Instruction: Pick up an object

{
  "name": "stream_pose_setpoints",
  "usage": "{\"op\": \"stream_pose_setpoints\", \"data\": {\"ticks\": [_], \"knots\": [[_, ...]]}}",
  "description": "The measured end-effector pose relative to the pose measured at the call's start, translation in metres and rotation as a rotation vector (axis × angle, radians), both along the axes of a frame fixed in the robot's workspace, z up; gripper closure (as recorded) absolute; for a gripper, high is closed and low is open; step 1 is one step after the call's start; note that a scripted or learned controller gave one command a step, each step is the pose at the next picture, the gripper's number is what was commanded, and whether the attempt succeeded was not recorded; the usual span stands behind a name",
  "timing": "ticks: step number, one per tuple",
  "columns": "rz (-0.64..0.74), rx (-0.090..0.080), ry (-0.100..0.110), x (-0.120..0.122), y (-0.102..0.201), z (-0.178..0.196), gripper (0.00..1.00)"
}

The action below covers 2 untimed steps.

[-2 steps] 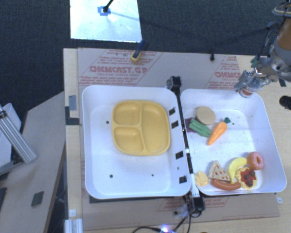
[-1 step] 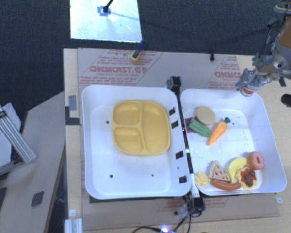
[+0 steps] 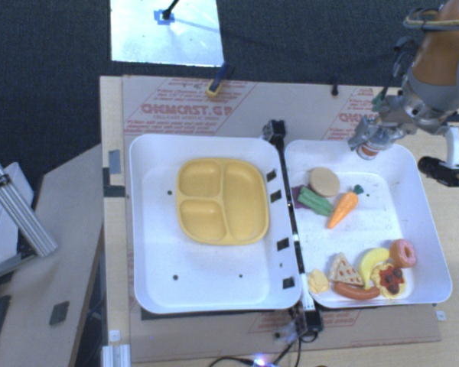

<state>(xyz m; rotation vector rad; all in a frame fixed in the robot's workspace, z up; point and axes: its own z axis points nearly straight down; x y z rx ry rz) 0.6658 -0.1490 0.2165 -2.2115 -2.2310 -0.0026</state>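
My gripper (image 3: pixel 369 147) hangs over the far rim of the right bin (image 3: pixel 424 205), below the orange-banded wrist. A small orange-red piece (image 3: pixel 367 152) sits between its fingertips, and the gripper is shut on it. Loose toy food lies in the right bin. Toward the far side are a tan round bun (image 3: pixel 323 181), a green bean pod (image 3: pixel 315 201) and a carrot (image 3: pixel 342 209). At the near end are a pink donut (image 3: pixel 403 252), a banana (image 3: pixel 373 261), a pizza slice (image 3: pixel 342 268) and a sausage (image 3: pixel 356 290).
The left bin (image 3: pixel 153 228) holds a yellow divided plate (image 3: pixel 222 201). A black-clipped divider (image 3: pixel 284 205) runs between the bins. A yellow cheese piece (image 3: pixel 317 281) lies at the right bin's near left corner. A shiny square sheet (image 3: pixel 167 21) lies beyond the bench.
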Motion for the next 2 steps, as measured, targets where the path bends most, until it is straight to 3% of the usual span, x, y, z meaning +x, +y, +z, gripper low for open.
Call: {"op": "stream_pose_setpoints", "data": {"ticks": [2], "knots": [[0.001, 0.001, 0.001, -0.037, 0.104, -0.003, 1.00]]}}
